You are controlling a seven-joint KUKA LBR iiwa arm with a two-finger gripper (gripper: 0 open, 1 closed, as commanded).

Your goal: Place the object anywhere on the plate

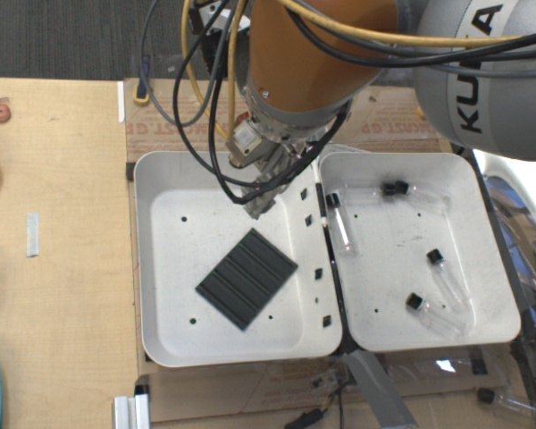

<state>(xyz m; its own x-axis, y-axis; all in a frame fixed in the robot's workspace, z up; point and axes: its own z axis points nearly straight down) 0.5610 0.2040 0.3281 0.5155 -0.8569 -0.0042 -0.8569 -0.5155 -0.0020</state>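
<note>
Orange-banded arm overhead, claw grip unclear, ribbed black rectangular plate, clear tubes

There are two white bins, side by side. The left bin has one dark ridged plate. The right bin has four clear tubes with black caps.

Two bins side by side on desk: plate in L bin; vials in R bin.
</note>
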